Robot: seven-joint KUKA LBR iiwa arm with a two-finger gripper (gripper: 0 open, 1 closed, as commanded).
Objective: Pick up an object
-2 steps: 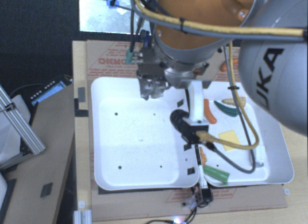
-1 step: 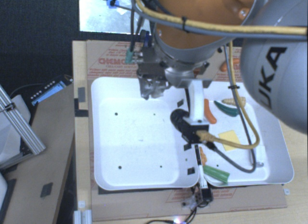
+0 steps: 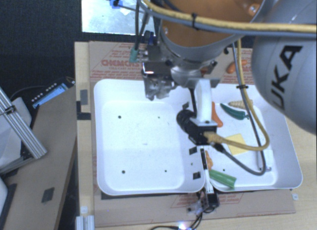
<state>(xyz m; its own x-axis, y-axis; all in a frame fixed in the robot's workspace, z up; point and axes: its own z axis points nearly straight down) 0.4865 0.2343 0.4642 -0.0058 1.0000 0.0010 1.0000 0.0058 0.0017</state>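
We are hanging our end effector (image 3: 158,89) (can't tell its state) over the left bin (image 3: 138,140), by the right bin's (image 3: 277,150) toys.

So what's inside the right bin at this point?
The right bin holds a yellow piece, a green piece, a teal piece and an orange piece; the arm covers its far part.

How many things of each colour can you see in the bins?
Green: 2, one near the front edge of the right bin and a darker one near the back.
Orange: 2, a long piece beside the arm's tool and a small bit by the divider.
Yellow: 1, a flat square.
Total: 5. The arm may be hiding more.
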